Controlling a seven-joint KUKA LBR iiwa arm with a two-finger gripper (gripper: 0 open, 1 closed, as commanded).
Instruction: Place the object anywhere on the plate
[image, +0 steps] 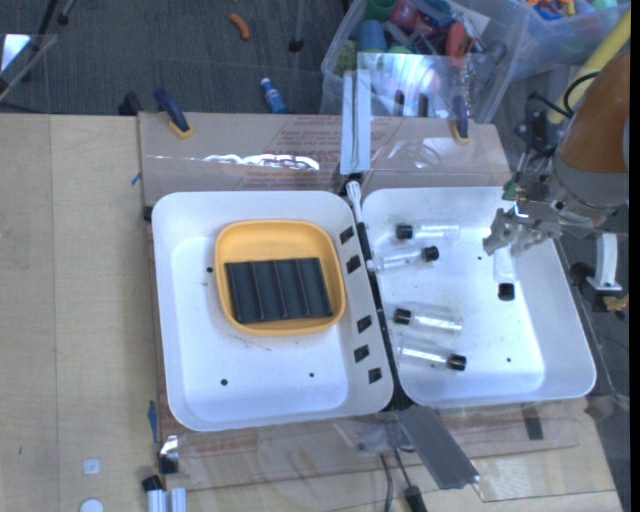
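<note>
A yellow plate (276, 237) with a dark ribbed insert (278, 289) lies in the left white bin (190, 390). Several clear tubes with black caps lie in the right bin (560, 360): one at the back (425, 232), one just below it (405, 258), and two nearer the front (430, 321) (432, 357). Another capped tube (504, 277) stands on end in the view, cap downward, directly under my gripper (506, 242). The gripper hovers over the right bin's back right part, touching or nearly touching that tube's top end.
A row of black clips (360, 300) lines the seam between the two bins. A clear box of colourful items (430, 50) stands behind the bins. Blue clamps (175, 115) sit on the cardboard backing. The grey arm with its orange band (600, 140) enters from the right.
</note>
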